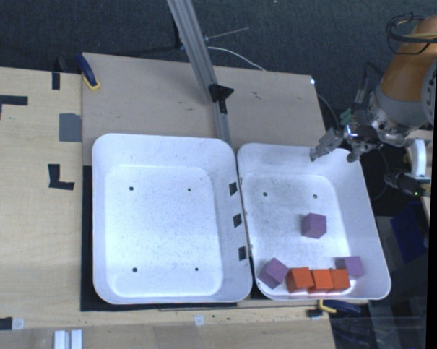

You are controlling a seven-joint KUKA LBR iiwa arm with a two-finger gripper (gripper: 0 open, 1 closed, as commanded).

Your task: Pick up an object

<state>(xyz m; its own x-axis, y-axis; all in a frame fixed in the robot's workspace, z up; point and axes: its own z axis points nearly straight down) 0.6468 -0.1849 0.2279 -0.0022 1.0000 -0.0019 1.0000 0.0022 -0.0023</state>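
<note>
The right bin [362, 205] holds a purple cube [314, 226] near its middle. Along its near wall lie a purple block [275, 271], an orange bar [317, 280] made of joined cubes, and a small purple block [353, 266]. My gripper [336, 148] hangs over the far right corner of the right bin, well away from all the blocks. Its two fingers are spread apart with nothing between them.
The left bin [101, 201] stands beside the right one. A slanted metal pole [198, 53] rises behind the bins. Black clips [237, 220] sit along the seam between the bins. Tape marks lie on the bench at left.
</note>
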